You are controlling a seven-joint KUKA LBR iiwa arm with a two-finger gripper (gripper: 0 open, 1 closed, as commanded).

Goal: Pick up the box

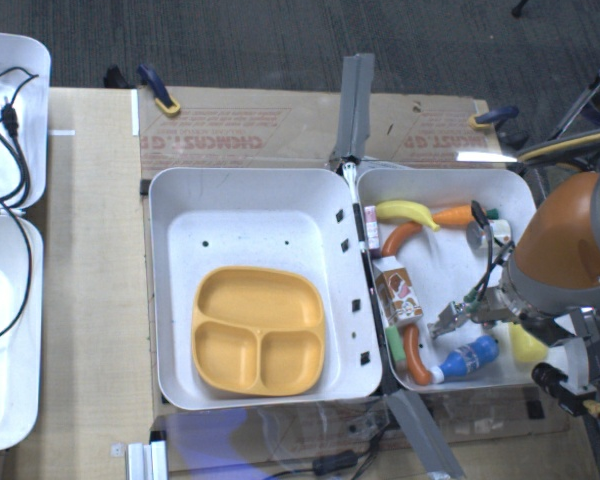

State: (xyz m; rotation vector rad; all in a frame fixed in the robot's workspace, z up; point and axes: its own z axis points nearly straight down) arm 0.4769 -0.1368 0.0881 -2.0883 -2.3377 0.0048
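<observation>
The pincer (450, 320) is seen open and holding nothing, just right of the box (398, 296); the crowding sausage (414, 355) or bottle (469, 359) could be grabbed instead

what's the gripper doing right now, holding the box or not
Gripper: cannot be told; it sits in the right bin, beside the box, nothing seen in it.
</observation>
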